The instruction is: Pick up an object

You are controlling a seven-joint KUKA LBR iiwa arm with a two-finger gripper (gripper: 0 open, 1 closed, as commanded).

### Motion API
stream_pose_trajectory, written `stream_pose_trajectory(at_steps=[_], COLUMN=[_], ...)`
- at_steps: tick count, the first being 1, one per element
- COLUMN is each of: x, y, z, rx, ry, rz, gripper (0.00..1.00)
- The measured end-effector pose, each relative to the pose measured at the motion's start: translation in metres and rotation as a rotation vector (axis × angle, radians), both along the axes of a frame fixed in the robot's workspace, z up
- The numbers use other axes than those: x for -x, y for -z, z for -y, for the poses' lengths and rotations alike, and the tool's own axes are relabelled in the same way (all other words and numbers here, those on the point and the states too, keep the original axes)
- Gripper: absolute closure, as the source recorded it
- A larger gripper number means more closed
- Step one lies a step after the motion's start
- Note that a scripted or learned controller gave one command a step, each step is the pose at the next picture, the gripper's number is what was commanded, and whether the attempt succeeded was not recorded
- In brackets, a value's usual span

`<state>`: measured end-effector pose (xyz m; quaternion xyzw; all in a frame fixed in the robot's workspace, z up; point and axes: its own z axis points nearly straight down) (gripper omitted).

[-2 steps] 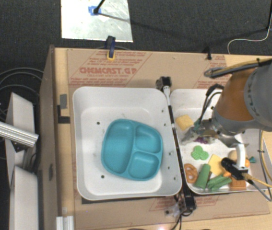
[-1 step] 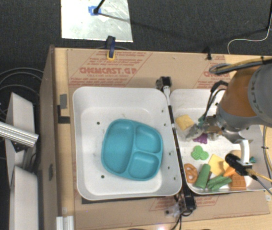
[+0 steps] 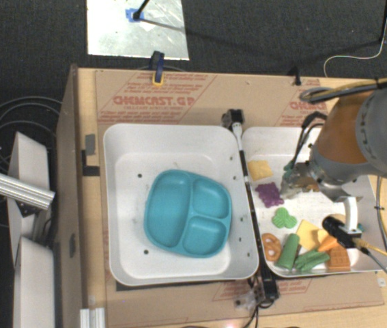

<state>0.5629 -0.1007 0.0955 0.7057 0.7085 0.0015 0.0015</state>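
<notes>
Red print on the brown sheet [image 3: 153, 101] covering the surface reads "CHEMCAST", followed by letters that look like "G P". The same print starts again at the sheet's far right, where the arm cuts it off.

Two white bins sit side by side on the sheet. The left bin [image 3: 121, 203] holds one teal plate [image 3: 188, 212] with three compartments. The right bin [image 3: 275, 142] holds nine small toy foods: one yellow square [image 3: 260, 169], one purple piece [image 3: 269, 194], one green leafy piece [image 3: 284, 218], one yellow wedge [image 3: 307, 234], one brown pretzel [image 3: 271, 244], two green sticks [image 3: 289, 250] [image 3: 311, 260], one orange carrot-like piece [image 3: 326, 242] and one orange waffle [image 3: 338, 259]. The last two are small and partly covered, so those names are tentative.

The pincer [image 3: 294, 183] is low over the right bin, just beside the purple piece. The view does not show whether it is open or closed, and nothing can be seen held in it.
</notes>
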Motion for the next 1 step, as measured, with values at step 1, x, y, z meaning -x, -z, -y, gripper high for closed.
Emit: stream_pose_trajectory(at_steps=[1], x=[-0.0007], y=[-0.0104], z=[-0.0003], rx=[0.000], ry=[-0.003], rz=[0.002], gripper=[1.00])
